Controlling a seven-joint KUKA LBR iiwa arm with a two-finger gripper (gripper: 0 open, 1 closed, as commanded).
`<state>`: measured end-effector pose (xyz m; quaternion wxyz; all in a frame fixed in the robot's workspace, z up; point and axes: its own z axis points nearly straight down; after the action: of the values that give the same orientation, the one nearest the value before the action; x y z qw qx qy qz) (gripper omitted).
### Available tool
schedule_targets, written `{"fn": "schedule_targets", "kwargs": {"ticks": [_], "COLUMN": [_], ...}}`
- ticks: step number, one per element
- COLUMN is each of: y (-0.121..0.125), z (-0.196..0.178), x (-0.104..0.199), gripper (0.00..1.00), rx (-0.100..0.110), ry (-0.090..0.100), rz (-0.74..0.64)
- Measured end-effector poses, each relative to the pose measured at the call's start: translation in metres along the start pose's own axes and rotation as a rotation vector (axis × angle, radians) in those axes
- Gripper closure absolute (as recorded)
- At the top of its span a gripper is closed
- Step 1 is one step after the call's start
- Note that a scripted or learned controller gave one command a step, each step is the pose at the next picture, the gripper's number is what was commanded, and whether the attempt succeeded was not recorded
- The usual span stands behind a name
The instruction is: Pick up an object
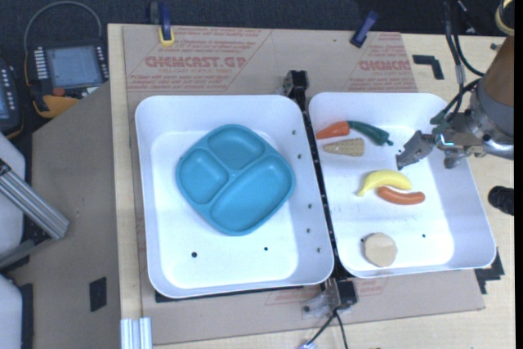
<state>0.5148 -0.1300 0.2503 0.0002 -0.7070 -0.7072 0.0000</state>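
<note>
Yellow plastic, curved like a small banana (pixel 382 181), lies in the middle of the right white bin (pixel 458 249), touching an orange-red sausage-shaped toy (pixel 400 195) just on its near side. Being the piece nearest the pincer (pixel 431 145), it looks the likeliest one to take. It seems a light, hollow, stiff toy with a smooth and probably slippery skin, so a hold across its narrow thickness at the middle of the curve should serve best; a grip near either tapered end would likely let it squirt out (and the sausage pressed against it may get nudged along).

The pincer hangs over the far right part of that bin, its two dark fingers spread apart with nothing between them, just to the right of a green pepper-like toy (pixel 369 131). Left of that lie an orange carrot toy (pixel 333 130) and a pale corn-cob toy (pixel 344 148); a tan round disc (pixel 379 249) sits near the front. The left white bin (pixel 163 257) carries a blue divided plastic plate (pixel 235 177) on the desk (pixel 245 61).
</note>
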Motion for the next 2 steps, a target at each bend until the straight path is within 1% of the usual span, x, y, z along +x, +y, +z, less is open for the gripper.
{"fn": "schedule_targets", "kwargs": {"ticks": [1, 2], "y": [0.000, 0.001], "z": [0.059, 0.102], "x": [-0.009, -0.009], "gripper": [0.00, 0.00], "rx": [0.007, 0.006], "ry": [0.002, 0.002], "rz": [0.002, 0.001]}}
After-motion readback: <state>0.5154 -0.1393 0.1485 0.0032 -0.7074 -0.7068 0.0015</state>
